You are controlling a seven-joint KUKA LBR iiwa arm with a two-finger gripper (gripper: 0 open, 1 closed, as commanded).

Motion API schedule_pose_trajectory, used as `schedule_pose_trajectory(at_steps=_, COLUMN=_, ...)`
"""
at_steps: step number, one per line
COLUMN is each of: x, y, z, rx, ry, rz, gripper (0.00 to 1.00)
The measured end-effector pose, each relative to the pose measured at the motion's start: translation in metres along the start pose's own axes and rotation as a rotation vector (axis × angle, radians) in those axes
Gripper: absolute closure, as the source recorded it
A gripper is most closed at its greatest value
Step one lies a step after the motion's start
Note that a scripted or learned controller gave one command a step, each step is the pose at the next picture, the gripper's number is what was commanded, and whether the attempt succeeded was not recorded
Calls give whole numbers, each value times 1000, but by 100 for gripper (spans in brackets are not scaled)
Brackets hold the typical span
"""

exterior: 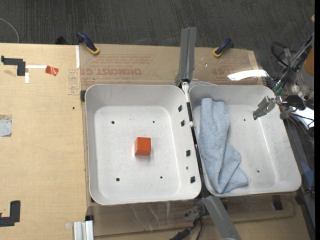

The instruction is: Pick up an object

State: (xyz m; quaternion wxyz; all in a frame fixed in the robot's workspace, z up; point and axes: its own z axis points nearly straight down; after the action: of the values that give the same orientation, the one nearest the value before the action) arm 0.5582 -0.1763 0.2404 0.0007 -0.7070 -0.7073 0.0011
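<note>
An orange-red cube (143, 146) sits on the floor of the left bin (100, 184), a little below and left of that bin's middle, resting flat and well apart from all four walls. Nothing touches it. The left bin's right wall runs against the right bin (280, 174), with a row of small black clips along the seam between them. In the right bin a light blue-grey towel (220, 149) lies crumpled lengthwise along the left side, from near the top wall down to the bottom wall, bunched thicker at its lower end. The claw (261, 110) hangs over the upper right part of the right bin, at the end of the arm coming in from the right edge, well apart from the towel and far from the cube; I cannot tell whether it is released or clenched, and nothing shows in it. Both bins rest on a cardboard sheet (130, 69) on the table, held at the far edge by two clamps (88, 43).
</note>
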Motion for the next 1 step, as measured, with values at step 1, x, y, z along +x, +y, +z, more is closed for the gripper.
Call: schedule_pose_trajectory(at_steps=1, x=-24, y=-22, z=139, rx=-3, ry=0, rz=20, gripper=0)
